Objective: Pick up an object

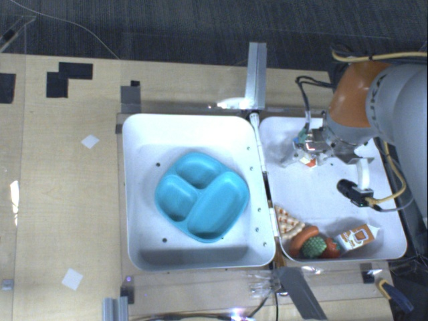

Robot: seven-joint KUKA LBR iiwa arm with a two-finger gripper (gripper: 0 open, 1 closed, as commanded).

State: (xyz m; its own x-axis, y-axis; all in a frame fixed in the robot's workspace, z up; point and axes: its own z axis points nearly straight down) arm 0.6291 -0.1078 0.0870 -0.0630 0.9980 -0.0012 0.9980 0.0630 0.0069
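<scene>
- Candidates for the pick lie in the right bin (394, 236), bunched at its near edge: a small carton (354, 238), a red-and-green toy vegetable (311, 243) and a waffle-patterned piece (286, 221).
- Carton: judged light, stiff, flat-sided; best gripped across the narrow faces. It lies tilted near the bin wall, so clearance there is tight.
- Toy vegetable: judged light, rounded, likely slick plastic; take it at mid-body, as it may roll.
- Hand (309, 144) sits low over the far part of the right bin, well apart from these items; open or closed, cannot tell.
- Left bin (137, 246) holds a blue divided dish (202, 196).
- Bin floors look smooth and white; wooden counter (60, 199) around.
</scene>
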